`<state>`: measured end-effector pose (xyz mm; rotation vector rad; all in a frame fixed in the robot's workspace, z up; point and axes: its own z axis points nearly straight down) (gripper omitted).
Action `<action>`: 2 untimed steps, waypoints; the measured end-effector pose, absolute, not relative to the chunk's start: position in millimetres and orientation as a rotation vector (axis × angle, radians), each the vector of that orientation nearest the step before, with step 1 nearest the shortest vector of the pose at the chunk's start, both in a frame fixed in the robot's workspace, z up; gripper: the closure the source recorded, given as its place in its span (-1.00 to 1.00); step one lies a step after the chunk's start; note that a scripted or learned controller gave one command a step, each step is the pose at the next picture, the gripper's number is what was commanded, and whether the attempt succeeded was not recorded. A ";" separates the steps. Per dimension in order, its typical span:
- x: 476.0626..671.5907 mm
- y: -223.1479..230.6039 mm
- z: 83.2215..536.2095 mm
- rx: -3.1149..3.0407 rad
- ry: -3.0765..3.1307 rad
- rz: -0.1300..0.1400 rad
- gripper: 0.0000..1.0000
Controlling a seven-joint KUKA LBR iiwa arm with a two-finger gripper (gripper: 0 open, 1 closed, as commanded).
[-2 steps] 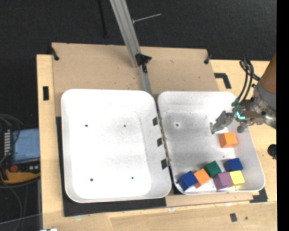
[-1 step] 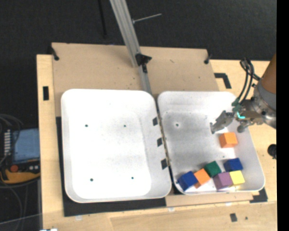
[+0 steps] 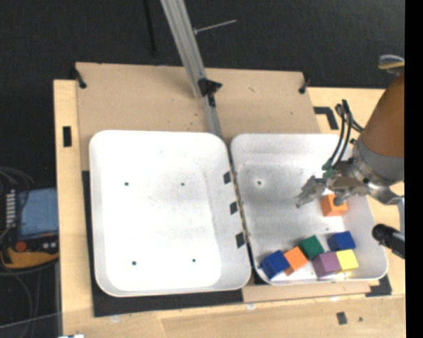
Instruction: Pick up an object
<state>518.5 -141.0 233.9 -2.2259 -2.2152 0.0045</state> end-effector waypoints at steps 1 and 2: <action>523.1 -139.6 190.1 -2.224 -2.217 0.006 -1.00; 516.9 -149.2 141.7 -2.222 -2.217 0.007 -1.00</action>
